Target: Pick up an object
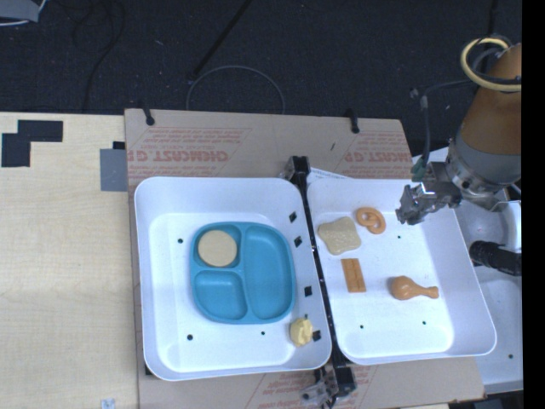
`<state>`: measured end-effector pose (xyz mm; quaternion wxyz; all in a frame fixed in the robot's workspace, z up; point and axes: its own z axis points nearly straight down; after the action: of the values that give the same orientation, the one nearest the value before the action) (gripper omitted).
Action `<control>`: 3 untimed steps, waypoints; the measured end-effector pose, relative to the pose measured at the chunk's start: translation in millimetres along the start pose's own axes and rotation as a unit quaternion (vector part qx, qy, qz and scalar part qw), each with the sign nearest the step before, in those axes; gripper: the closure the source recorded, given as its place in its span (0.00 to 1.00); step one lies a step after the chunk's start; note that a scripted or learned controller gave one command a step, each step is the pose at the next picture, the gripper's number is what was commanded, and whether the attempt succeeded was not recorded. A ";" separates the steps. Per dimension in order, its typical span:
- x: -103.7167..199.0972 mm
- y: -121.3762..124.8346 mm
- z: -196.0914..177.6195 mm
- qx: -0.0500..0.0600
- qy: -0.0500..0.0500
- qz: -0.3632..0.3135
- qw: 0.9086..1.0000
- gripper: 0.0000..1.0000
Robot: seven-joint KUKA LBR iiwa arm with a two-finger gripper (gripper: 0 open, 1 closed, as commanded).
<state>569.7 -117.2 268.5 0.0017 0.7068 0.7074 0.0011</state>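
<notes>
The right bin holds a pretzel, a pale bread slice, an orange-brown stick and a chicken drumstick. My gripper hangs over the bin's upper right part, just right of the pretzel and apart from it. No object shows between its dark fingers. The arm, grey with an orange band, comes in from the right edge. In the left bin a blue divided plate carries a round tan cookie, and a small yellow piece lies by the bin's lower right corner.
A black divider clip sits where the two bins meet at the back. A cardboard sheet lies under both bins. Black cables run across the dark floor behind. Light wooden bench surface stretches to the left.
</notes>
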 end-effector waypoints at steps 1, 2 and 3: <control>41.3 -27.0 7.7 0.004 0.001 -0.001 1.000 1.00; 93.7 -48.4 26.1 0.005 0.002 -0.002 1.000 1.00; 138.9 -69.8 40.0 0.006 0.001 -0.001 1.000 1.00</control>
<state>499.9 21.7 228.1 -0.0033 0.7058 0.7084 -0.0019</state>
